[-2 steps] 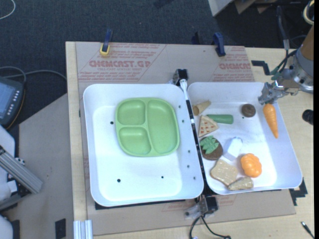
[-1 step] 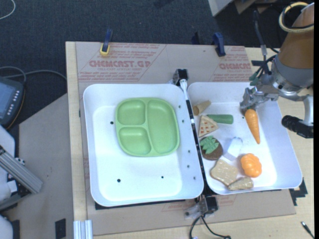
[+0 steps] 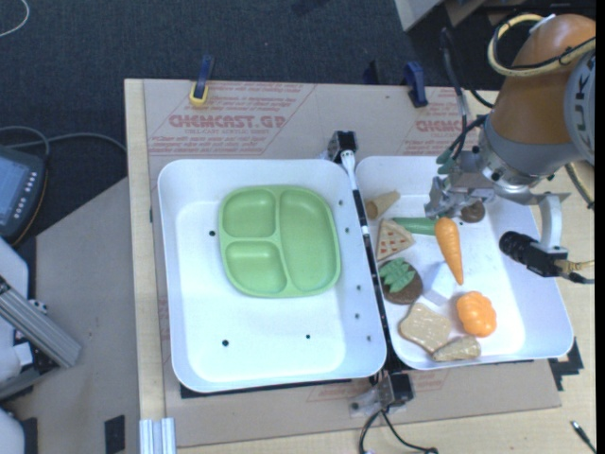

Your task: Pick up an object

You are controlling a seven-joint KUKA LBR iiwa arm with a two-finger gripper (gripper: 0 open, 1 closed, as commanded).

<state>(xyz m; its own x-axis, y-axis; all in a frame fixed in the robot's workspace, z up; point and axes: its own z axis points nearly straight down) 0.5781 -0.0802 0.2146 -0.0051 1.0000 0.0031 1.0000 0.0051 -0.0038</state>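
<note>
Gripper [image 3: 452, 197] low in right bin [image 3: 558, 334], just above carrot [image 3: 450, 246] top; whether it grips anything, cannot tell from here. Carrot lies mid-bin, long axis near vertical in view, blunt end up by gripper, tip pointing down toward orange pepper [image 3: 475, 313]. Risk: green bean [image 3: 414, 225] touching carrot top, could get pinched instead; tapered carrot may slip out.

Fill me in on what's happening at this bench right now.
A grey and orange arm reaches in from the right, its gripper low over the far end of the right bin, close to the top of a toy carrot and a green piece. Whether it has hold of anything is unclear. More toy food lies nearby, including an orange pepper. The left bin holds a green divided plate.
</note>
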